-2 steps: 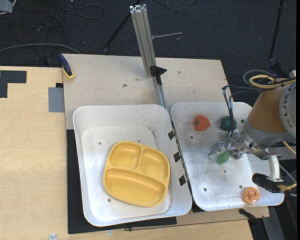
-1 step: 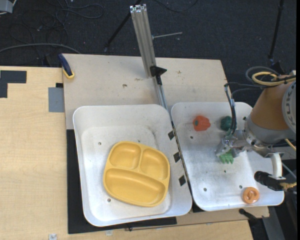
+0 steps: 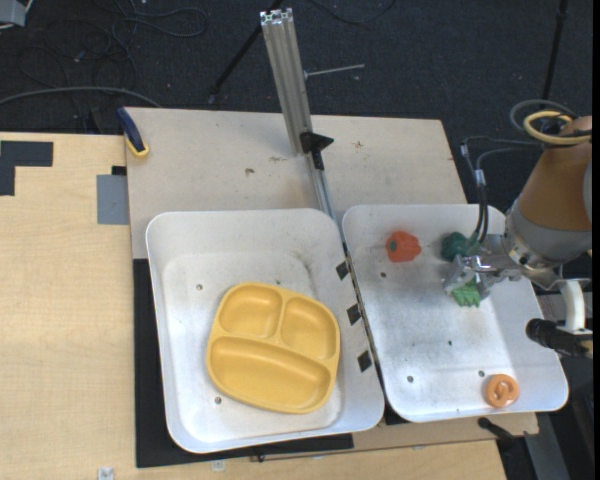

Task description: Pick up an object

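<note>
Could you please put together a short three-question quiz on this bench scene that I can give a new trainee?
1. True or false: the yellow divided plate lies in the left bin.
2. Which thing lies nearest the gripper? A) the red toy B) the green toy C) the orange round toy
3. Fill in: the orange round toy sits near the ____ right corner of the right bin, as the camera sees it.

Key: 1 true. 2 B: the green toy lies right below the gripper, while the red toy is off to its left, near the bin's far edge. 3 near (the lower corner in the picture).
</note>
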